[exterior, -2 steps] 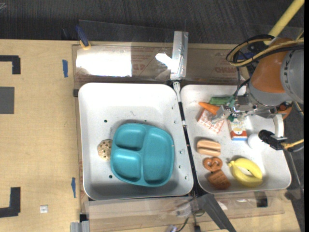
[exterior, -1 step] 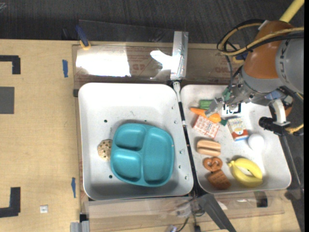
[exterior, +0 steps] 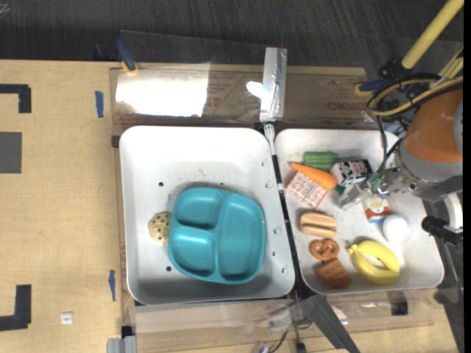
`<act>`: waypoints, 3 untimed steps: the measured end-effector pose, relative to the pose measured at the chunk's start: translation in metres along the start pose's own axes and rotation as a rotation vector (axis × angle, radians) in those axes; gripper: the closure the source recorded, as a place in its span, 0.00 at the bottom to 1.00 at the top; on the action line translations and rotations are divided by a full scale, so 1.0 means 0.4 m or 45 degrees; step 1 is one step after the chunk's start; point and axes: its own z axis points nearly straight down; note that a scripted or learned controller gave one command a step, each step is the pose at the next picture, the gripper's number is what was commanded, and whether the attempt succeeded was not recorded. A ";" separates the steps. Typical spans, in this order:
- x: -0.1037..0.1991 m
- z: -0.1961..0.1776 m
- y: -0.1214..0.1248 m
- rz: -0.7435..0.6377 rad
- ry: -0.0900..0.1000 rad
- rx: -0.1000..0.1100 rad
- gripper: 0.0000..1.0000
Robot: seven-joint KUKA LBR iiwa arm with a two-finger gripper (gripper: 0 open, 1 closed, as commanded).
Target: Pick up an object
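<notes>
My gripper [exterior: 360, 190] reaches in from the right, low over the upper middle of the right bin [exterior: 434, 271]. It is beside a black and white carton [exterior: 352, 169] and just above a small red and white bottle [exterior: 377, 211]. I see nothing clearly held in it. Close to its left lie an orange carrot [exterior: 313, 175], a green vegetable [exterior: 320, 158] and a red checkered packet [exterior: 305, 190]. Lower in the bin are a hot dog [exterior: 318, 223], a pretzel [exterior: 324, 250], a brown biscuit [exterior: 333, 273], a yellow banana [exterior: 375, 260] and a white egg [exterior: 395, 229].
The left bin [exterior: 147, 160] holds a teal divided plate [exterior: 217, 234] with a speckled cookie [exterior: 158, 226] at its left edge. A metal divider [exterior: 273, 83] stands behind the gap between the bins. Cables [exterior: 401, 94] hang at the upper right.
</notes>
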 end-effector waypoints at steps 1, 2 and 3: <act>0.087 -0.165 -0.148 -0.093 0.012 0.011 0.00; 0.204 -0.150 -0.005 -0.348 0.014 0.012 0.00; 0.171 -0.027 0.119 -0.293 0.012 0.010 0.00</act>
